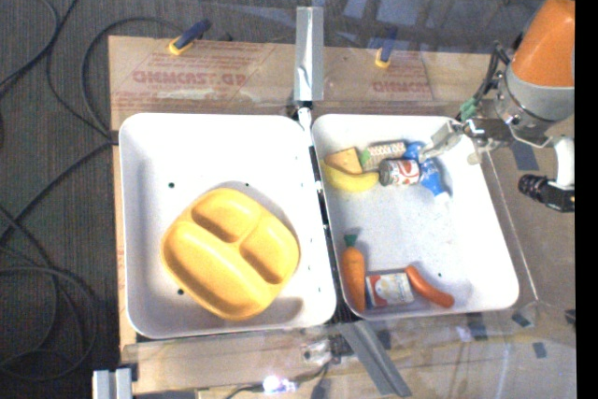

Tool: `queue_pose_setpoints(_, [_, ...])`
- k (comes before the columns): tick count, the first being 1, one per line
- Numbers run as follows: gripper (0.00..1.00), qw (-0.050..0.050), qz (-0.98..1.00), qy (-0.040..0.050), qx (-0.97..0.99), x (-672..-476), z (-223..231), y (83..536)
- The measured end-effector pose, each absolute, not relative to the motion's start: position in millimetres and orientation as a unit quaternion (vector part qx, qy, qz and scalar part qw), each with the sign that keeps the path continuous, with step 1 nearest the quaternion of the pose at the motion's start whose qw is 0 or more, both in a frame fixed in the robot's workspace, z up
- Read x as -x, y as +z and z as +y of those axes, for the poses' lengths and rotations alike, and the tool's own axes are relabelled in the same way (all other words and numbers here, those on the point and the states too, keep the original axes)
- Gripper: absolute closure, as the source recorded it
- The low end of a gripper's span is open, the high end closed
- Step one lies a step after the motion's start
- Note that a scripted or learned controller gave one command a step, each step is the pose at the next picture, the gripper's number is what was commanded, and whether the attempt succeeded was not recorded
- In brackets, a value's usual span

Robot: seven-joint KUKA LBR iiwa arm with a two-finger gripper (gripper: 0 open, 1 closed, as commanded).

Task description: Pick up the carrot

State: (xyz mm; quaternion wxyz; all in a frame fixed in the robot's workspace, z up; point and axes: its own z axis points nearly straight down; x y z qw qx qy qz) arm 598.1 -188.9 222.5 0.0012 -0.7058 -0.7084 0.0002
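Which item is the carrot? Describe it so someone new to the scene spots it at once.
Look in the right-hand white bin, at its near left corner beside the divider between the two bins. The carrot lies there, a short orange taper with a small green top pointing away from the bin's near wall. Its neighbours differ: a labelled can beside it, and past that a redder sausage with no green.

- The bench (224,75) is carrying two white bins side by side.
- The left bin (149,201) and right bin (486,238) are touching.
- Two clamps (189,36) are gripping its far edge.
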Motion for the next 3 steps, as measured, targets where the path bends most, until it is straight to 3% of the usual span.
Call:
queue_pose_setpoints(1, [0.00,0.001,-0.766,-0.0005,0.643,-499.4,-189.0,91.2])
queue_pose_setpoints(2, [0.00,0.001,-0.727,0.0005,0.687,-507.7,-82.9,182.9])
queue_pose_setpoints(3, [0.00,-0.003,-0.769,-0.0020,0.640,-486.0,-100.0,87.7])
